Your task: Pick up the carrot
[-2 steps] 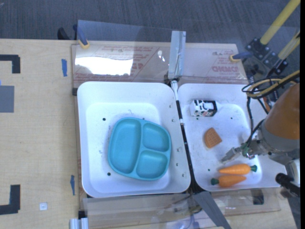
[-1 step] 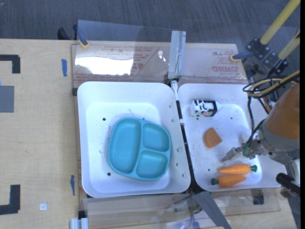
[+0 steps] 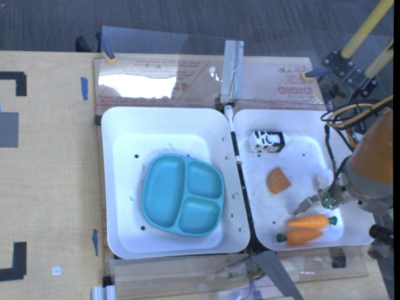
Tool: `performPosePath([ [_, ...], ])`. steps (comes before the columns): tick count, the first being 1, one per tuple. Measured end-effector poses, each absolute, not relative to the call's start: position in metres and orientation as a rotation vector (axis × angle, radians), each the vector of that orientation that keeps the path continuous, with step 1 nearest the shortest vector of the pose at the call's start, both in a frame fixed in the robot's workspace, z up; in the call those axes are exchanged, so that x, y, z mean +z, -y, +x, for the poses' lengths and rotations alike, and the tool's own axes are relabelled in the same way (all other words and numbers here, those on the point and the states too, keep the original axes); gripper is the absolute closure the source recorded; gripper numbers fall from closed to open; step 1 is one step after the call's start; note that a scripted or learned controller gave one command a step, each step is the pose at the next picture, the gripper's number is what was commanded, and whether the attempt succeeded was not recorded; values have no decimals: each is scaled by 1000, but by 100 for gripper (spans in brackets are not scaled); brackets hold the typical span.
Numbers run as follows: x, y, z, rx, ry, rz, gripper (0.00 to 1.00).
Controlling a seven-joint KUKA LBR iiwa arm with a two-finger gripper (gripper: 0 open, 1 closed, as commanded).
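gripper low over two carrots

the gripper (image 3: 317, 200) hangs just above the upper carrot (image 3: 310, 222); whether it's open i cannot tell. the lower carrot (image 3: 302, 235) touches it. both are orange with green tips. the black-and-white packet (image 3: 267, 141) carries unreadable print.

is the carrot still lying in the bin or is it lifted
Lying in the bin. Two carrots rest flat on the right bin's floor, side by side; the gripper hovers just above them, holding neither.
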State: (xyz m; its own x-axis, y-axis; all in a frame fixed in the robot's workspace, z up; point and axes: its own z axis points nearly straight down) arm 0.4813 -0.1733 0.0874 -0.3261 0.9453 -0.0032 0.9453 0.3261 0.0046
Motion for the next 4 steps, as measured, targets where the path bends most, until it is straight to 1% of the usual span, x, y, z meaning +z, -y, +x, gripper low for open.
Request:
performPosePath([
  [1,88,160,482,1,-2805,1395,0],
  [2,88,160,482,1,-2805,1394,0],
  [3,117,130,502,2,-2752,1508,0],
  [4,87,191,481,2,-2782,1453,0],
])
